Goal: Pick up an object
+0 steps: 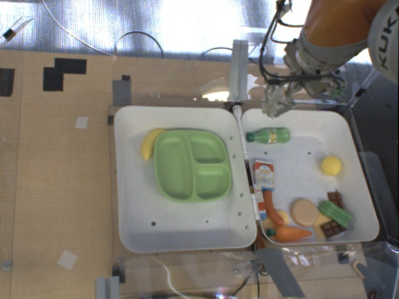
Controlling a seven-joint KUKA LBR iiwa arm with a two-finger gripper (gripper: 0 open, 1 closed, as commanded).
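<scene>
Hovering above the right bin's [349,129] far rim, the end effector [275,104], grip state indiscernible, is best lowered squarely over the green bottle [269,136] lying just below.

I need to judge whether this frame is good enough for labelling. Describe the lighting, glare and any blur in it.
Camera view: strong glare washes out the ribbed surface along the top edge, with a bright patch on the bench by the grey post; the white bins are evenly lit with soft shadows; the claw is slightly blurred, while the green tray and bottle look sharp.
</scene>
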